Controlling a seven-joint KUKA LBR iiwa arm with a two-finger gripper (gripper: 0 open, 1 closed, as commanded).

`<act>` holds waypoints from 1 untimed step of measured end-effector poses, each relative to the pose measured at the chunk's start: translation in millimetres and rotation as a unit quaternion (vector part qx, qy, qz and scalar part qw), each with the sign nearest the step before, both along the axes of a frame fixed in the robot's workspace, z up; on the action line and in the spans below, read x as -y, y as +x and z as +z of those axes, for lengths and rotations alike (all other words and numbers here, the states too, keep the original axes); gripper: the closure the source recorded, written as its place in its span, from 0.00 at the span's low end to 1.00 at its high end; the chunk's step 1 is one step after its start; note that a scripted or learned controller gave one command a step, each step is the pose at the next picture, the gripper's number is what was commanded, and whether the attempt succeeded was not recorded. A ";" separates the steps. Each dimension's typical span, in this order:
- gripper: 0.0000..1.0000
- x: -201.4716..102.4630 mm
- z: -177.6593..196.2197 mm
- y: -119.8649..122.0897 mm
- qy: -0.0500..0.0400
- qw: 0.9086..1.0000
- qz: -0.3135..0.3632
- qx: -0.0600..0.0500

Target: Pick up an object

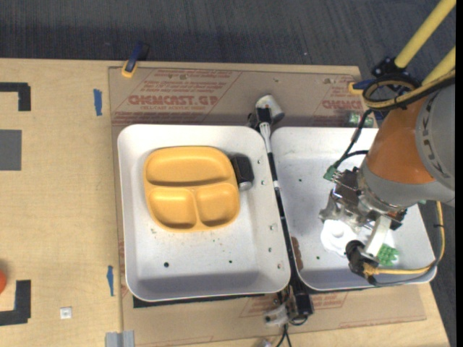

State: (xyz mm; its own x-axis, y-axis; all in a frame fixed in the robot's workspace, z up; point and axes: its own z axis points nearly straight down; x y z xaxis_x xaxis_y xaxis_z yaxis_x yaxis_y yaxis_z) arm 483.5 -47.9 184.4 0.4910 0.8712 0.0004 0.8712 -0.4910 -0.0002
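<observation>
From above I see my arm (405, 150) reaching into the right bin (304, 157), the claw (346, 230) low over something white (334, 237) near that bin's front edge; I cannot tell its state. In the left bin (137, 259) lies a yellow tray (192, 186), with a small black thing (242, 170) touching its right side.

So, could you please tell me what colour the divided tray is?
Yellow-orange; the divided tray shows clearly in the camera view.
</observation>
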 end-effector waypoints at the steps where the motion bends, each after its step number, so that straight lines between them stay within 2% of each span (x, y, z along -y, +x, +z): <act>1: 1.00 96.8 -23.6 -4.6 0.000 1.000 0.008 -0.001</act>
